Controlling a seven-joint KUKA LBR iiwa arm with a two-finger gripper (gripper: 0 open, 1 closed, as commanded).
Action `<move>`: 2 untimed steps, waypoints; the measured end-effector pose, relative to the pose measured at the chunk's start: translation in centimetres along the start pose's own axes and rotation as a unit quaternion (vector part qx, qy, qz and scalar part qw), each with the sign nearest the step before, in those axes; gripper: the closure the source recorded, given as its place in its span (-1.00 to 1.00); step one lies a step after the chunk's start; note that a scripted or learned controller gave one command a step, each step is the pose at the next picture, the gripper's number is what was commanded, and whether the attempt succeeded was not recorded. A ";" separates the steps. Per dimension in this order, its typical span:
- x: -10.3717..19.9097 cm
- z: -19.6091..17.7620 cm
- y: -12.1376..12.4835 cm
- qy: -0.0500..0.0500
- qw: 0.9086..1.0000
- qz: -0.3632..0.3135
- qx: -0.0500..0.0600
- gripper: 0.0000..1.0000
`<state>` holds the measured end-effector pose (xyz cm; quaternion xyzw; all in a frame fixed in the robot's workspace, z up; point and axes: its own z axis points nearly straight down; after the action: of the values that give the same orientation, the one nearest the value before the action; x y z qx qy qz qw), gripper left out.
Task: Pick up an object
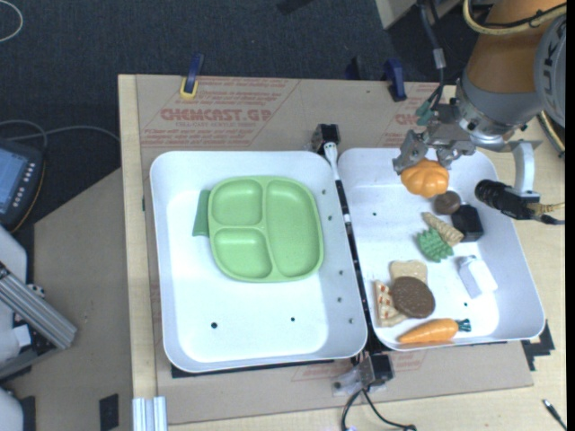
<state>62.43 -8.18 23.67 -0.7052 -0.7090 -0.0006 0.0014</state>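
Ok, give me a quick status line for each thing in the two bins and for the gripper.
gripper: low over the orange pumpkin, at its top
orange pumpkin: upright in the right bin, far end
carrot: lying flat, near edge
brown cookie: flat, overlapping the toast
green divided plate: right side up in the left bin

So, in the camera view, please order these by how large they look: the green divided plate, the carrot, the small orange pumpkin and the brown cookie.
1. green divided plate, clearly the largest
2. carrot, the longest of the rest
3. small orange pumpkin and brown cookie look alike, so I leave them unranked
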 end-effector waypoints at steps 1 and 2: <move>6.1 -0.1 -1.5 0.000 1.000 -0.001 0.001 1.00; 11.9 2.1 -2.7 0.000 1.000 0.000 0.002 1.00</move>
<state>59.62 3.67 21.65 -0.7049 -0.7093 0.0007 0.0028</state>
